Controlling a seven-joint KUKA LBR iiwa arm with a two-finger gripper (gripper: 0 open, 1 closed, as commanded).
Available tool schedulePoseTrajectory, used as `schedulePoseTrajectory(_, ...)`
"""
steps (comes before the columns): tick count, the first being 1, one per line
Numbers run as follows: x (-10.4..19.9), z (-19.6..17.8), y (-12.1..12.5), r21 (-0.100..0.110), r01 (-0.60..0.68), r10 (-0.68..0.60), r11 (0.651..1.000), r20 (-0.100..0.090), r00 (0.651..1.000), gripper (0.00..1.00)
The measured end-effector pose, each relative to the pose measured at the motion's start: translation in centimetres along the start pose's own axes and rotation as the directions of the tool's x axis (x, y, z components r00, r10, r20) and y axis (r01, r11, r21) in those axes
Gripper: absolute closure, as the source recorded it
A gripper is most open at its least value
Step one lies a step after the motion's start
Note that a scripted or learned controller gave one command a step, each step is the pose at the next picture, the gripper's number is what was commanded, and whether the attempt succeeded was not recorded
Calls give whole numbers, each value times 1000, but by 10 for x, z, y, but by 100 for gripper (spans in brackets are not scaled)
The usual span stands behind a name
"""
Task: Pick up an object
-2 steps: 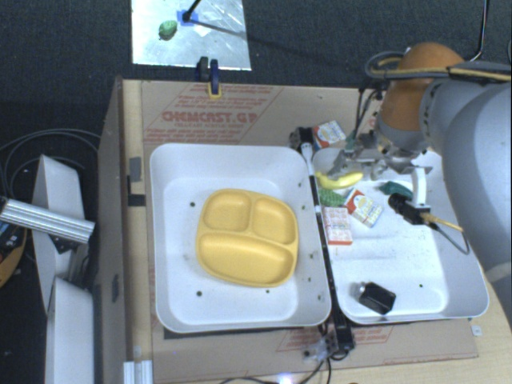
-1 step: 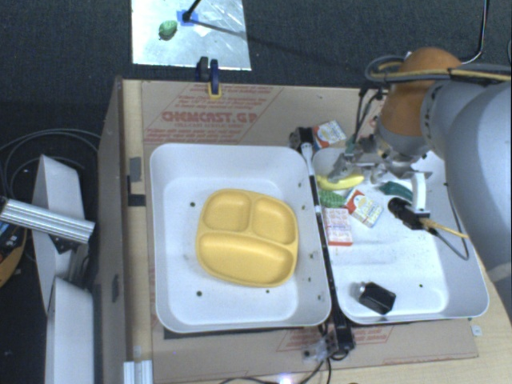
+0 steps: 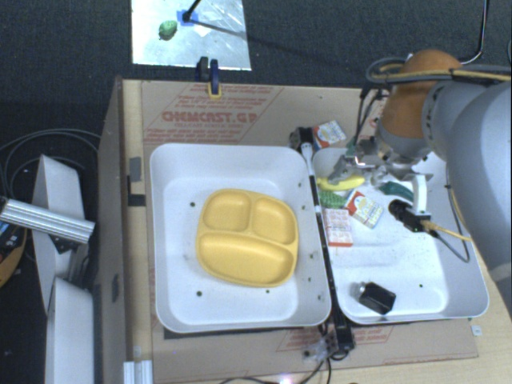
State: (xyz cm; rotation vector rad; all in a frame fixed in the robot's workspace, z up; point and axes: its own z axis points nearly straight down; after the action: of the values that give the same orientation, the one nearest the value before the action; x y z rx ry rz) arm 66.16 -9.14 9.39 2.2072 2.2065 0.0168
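One yellow banana-shaped piece [image 3: 339,184] lies in the right bin [image 3: 416,262], at its far corner beside the dividing wall. I judge it the likeliest pick, since the gripper [image 3: 354,165] hangs just above it. Whether that gripper is clenched or released, I cannot tell. Printed packets [image 3: 337,227] lie just beside the piece, and a black block [image 3: 376,298] sits well apart, near the front. A yellow divided plate [image 3: 246,237] sits in the left bin [image 3: 172,182].

Right bin [image 3: 460,290] crowding at its far end, opening around the black block [image 3: 376,297]
Beyond it, packets [image 3: 337,227], a yellow piece [image 3: 339,184] and the arm [image 3: 468,134] are barring passage; bare floor is stretching to its right; left of it, a yellow tray [image 3: 246,237] is taking up the left bin's [image 3: 172,214] middle.
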Motion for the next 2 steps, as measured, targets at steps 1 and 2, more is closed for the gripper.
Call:
schedulePoseTrajectory(1, 0, 1, -17, 4, 1, -1, 1000, -2, 1000, 0)
schedulePoseTrajectory(2, 3, 1, -10, 4, 4, -4, 1000, -4, 1000, 0)
